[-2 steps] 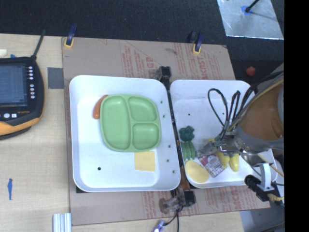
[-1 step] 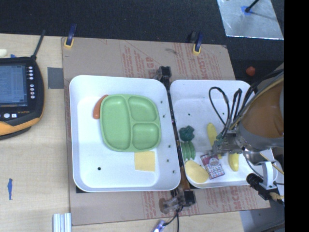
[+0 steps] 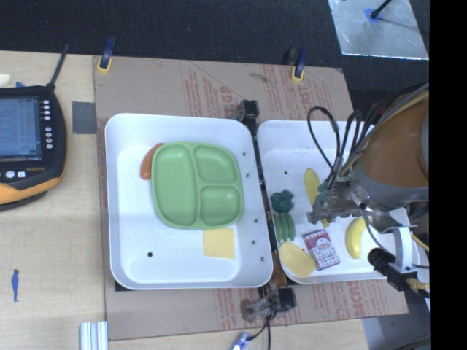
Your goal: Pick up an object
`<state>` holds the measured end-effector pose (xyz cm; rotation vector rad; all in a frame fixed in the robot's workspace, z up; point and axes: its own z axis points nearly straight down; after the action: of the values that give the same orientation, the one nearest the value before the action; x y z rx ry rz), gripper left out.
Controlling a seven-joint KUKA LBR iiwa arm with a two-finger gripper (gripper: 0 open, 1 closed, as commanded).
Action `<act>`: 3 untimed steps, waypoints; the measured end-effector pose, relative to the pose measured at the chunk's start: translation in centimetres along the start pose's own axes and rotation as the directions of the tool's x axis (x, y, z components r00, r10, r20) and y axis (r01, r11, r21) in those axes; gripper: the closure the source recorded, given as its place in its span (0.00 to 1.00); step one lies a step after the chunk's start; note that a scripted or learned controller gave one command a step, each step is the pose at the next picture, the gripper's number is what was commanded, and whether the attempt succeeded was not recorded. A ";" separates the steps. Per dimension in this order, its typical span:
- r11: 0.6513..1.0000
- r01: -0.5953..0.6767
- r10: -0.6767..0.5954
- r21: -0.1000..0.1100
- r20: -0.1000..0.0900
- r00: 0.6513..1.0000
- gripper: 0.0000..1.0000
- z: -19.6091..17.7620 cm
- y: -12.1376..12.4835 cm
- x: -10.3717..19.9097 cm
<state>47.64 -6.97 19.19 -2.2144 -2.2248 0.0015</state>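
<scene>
The gripper [image 3: 330, 211] hovers low in the right of 2 white bins [image 3: 292, 141], above a small red packet [image 3: 321, 249] – nothing visibly held; next, I judge, descend and clamp.

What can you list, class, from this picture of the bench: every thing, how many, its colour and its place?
white bins: 2, side by side on the bench
divided plate: 1, green, left bin
orange item: 1, under the plate's left edge
yellow square: 1, left bin, below the plate
green toys: 2, dark green, right bin's left side
yellow pieces: 3, right bin
small packet: 1, red and white, right bin
handheld controller: 1, orange and black, far left
arm: 1, grey and orange, over right bin
gripper: 1, low over right bin
</scene>
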 end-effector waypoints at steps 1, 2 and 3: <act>1.000 -0.001 0.001 0.000 0.001 1.000 0.00 0.0 0.0 0.0; 1.000 0.000 0.000 0.004 0.002 1.000 0.00 10.1 2.0 -4.9; 1.000 -0.003 0.003 0.002 -0.001 1.000 0.00 10.0 -0.1 -8.5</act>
<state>47.52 -15.47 9.14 -2.2163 -2.2199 0.0034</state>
